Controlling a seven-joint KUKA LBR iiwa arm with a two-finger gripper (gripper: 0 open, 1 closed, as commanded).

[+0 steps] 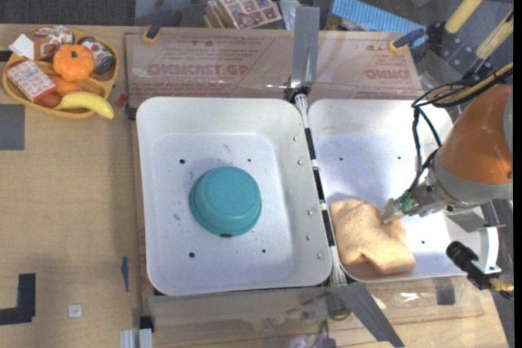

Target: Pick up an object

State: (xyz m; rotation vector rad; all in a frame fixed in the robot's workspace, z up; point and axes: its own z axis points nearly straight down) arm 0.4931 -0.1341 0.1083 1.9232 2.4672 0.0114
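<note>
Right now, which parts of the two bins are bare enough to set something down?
Left bin: floor all around the teal bowl. Right bin: its far half. Crowded: near corner, with tan sponge and gripper.

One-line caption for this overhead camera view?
KUKA arm's hand at the tan sponge in the right bin; teal bowl in the left bin.

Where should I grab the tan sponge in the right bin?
Take the sponge across its narrower upper-left lobe, coming straight down from above. It lies flat against the right bin's lower-left wall, so a sideways approach looks blocked. The gripper already hovers at its upper edge.
</note>
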